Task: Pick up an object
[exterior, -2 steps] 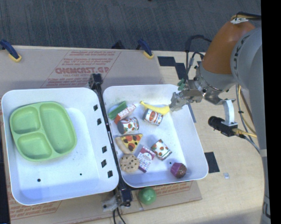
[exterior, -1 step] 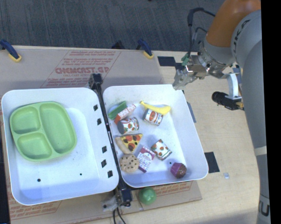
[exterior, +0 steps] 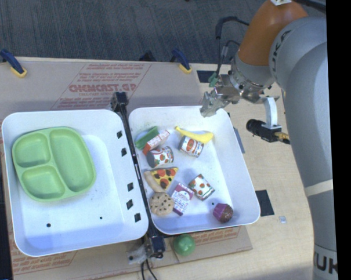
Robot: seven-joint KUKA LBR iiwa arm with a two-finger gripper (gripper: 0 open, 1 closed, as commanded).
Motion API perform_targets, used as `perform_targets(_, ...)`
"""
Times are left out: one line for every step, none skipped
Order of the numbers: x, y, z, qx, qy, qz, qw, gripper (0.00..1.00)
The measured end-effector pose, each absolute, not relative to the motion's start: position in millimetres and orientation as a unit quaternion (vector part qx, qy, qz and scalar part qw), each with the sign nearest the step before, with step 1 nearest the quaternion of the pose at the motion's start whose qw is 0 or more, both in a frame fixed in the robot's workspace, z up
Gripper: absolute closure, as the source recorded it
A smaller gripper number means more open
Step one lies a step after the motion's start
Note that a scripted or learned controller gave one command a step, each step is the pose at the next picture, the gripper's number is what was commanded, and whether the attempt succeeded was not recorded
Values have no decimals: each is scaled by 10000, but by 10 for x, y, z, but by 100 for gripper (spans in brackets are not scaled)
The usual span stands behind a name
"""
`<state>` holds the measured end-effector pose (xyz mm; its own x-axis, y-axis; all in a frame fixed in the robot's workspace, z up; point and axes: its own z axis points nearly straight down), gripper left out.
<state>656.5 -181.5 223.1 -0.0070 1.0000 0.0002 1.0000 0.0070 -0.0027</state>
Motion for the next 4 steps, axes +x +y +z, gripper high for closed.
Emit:
perform_targets(5900,-1371,2553,-7045,-7097,2,8,100)
perform_targets(5887,-1426,2275,-7051,-7091,17,15,100)
perform_targets(5386,-1068,2461,-7044,-7098,12,9,100)
perform_targets(6208,-1387,2010,-7044,-7098,19,6,100)
